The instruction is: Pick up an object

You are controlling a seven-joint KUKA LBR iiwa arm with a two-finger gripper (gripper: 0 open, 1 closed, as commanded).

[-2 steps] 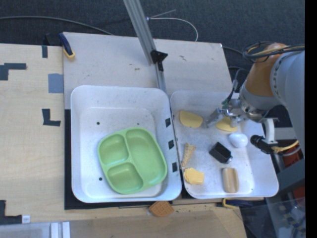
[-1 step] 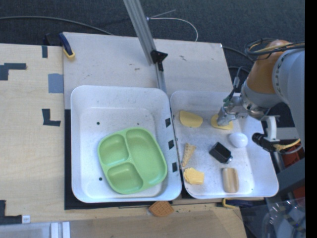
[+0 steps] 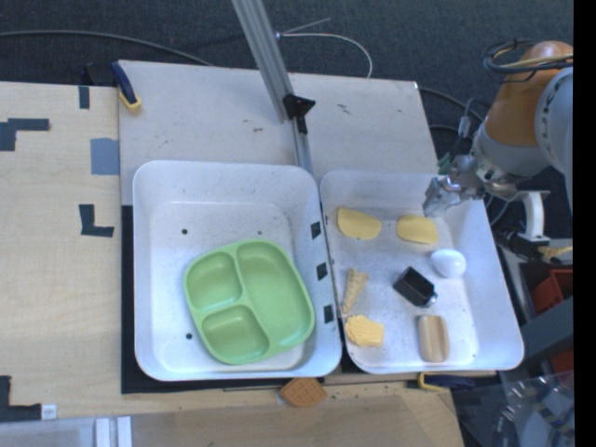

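Observation:
My gripper (image 3: 441,196) hangs over the far right corner of the right bin (image 3: 494,277), just above and right of a yellow piece (image 3: 417,230). Nothing shows between its fingers. The right bin holds another yellow piece (image 3: 358,223), a white egg-shaped item (image 3: 448,263), a black block (image 3: 414,287), a tan cone-like piece (image 3: 353,290), a yellow chunk (image 3: 364,331) and a tan bread-like roll (image 3: 431,337).
The left bin (image 3: 149,250) holds a green divided plate (image 3: 248,300). A grey metal pole (image 3: 265,45) slants across the back, ending at a black clamp (image 3: 298,107). An orange waffle-like piece (image 3: 302,393) lies on the bench in front of the bins.

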